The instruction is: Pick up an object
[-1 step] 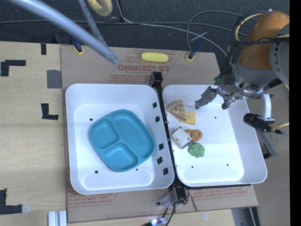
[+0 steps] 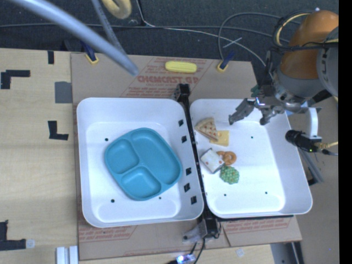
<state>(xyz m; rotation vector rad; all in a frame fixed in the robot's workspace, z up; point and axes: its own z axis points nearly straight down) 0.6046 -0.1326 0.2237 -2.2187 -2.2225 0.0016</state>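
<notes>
The hand (image 2: 254, 116), fingers spread and pinching nothing, hangs over the upper part of the right bin (image 2: 275, 197), and the nearest thing to take, the toy sandwich wedge (image 2: 207, 129), lies just to its lower left, near the bin's left wall.

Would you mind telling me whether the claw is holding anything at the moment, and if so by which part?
Nothing is held: the claw hangs open above the right bin, apart from the food pieces lying there.
</notes>
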